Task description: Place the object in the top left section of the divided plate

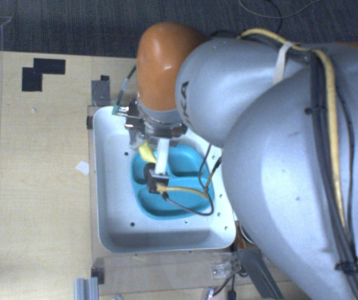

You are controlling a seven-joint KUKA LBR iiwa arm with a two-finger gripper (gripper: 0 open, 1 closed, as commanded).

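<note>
The grey arm (291,155) is the biggest thing here, taking up the right half of the camera view, and its orange band (163,61) curves over the far edge of a bin. Under it the pale wooden bench (35,199) runs off to the left, with a strip of dark floor (72,5) beyond its far edge. On the bench sits a shallow white bin (113,186). Its left wall and near wall are in plain sight, while its right side passes under the arm. In the middle of the bin lies the blue divided plate (188,161), with raised ridges marking off its sections, partly covered by the wrist. The gripper (147,136) hangs straight down from the orange band over the far left part of the plate. Whether it is open or closed cannot be told from this angle. Just beneath it, a small yellow piece (145,153) shows at a slant over the plate's top left section. It cannot be told whether it is held or rests on the blue surface. Flat black shapes (41,72) mark the far left of the bench, well apart from the bin, and a small white scrap (82,166) lies on the wood near the bin's left wall.
</note>
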